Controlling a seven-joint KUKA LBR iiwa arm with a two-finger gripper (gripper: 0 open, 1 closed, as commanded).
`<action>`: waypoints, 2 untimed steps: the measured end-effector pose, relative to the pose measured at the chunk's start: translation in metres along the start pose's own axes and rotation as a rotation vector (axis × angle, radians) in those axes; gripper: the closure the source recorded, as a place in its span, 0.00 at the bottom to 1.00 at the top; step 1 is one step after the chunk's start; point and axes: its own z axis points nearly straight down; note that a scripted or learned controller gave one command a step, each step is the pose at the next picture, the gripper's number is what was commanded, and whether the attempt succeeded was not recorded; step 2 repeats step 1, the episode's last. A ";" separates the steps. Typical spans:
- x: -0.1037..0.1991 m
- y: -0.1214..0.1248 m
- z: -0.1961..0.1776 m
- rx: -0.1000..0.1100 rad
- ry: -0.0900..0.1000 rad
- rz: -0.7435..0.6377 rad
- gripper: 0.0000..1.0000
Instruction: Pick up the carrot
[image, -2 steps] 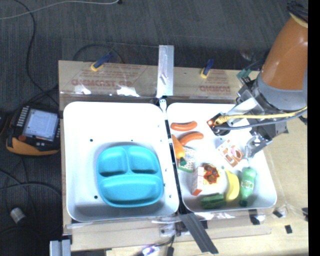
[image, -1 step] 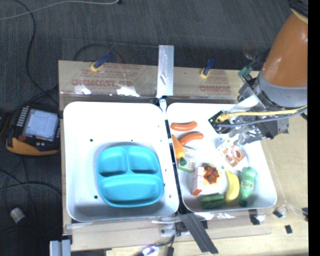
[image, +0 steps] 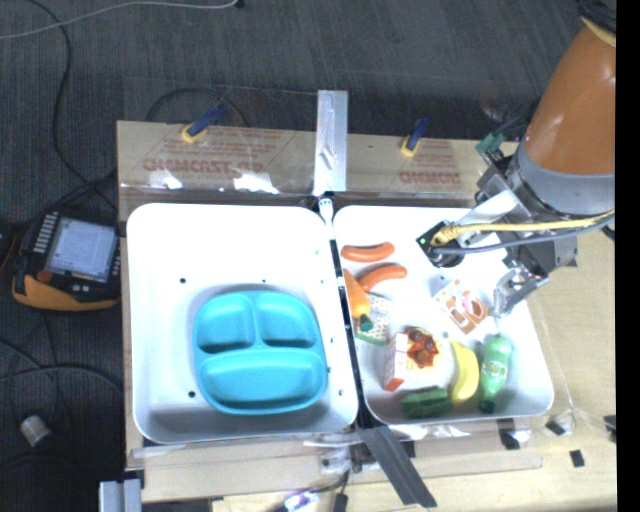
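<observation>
- The carrot (image: 352, 297) is a short orange piece lying in the right bin (image: 540, 395), hard against that bin's left wall, just below the two sausages. Its lower end runs into a green-topped item, so its full length is hard to make out.
- Two orange-red sausages (image: 372, 264) lie one above the other near the bin's upper left, close to the carrot and similar in colour.
- The gripper (image: 508, 290) hangs over the right side of the right bin, well apart from the carrot; nothing shows between its fingers, and I cannot tell whether they are spread or closed, since they blur into grey metal and cabling.
- Just beside the gripper lies a small white and red packet (image: 461, 306).
- Lower in the bin sit a white and red boxed item (image: 416, 356), a banana (image: 464, 371), a green bottle (image: 494, 370) and a dark green cucumber-like piece (image: 426, 403), packed close together; their edges overlap and labels are unreadable.
- The left bin (image: 160, 260) holds a blue divided tray (image: 260, 348).
- The arm's orange band (image: 578, 90) is cut off by the frame's top right.
- A handheld pendant (image: 70, 258) lies on the floor at left, partly cut by the frame edge.
</observation>
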 end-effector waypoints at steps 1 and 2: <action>0.001 0.000 -0.007 -0.002 -0.010 -0.003 1.00; 0.001 0.000 -0.007 -0.002 -0.010 -0.003 1.00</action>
